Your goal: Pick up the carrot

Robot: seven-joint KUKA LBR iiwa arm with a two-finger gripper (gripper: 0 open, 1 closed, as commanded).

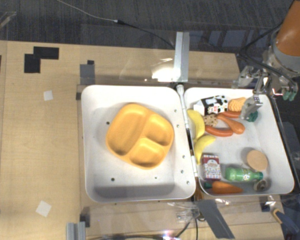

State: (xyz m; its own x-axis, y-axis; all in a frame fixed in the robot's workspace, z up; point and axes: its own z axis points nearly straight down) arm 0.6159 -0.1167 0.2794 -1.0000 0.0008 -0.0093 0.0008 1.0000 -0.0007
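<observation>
Wooden table [34, 149]; my carrot [226, 187], orange and tapered, lies low in the right bin [282, 149]; pincer [253, 106] grip state I cannot tell.

Right bin [285, 149]: carrot [226, 187] lies against the near wall, green bottle [244, 174] just behind it, red box [211, 166] at its left end. Approach from above is open; side access blocked by wall and bottle. Bare floor between the round wooden disc [257, 159] and the sausages [225, 126]. Bananas [200, 133] line the left wall. Left bin [92, 149]: yellow tray [139, 134] fills the middle, margins free.
</observation>
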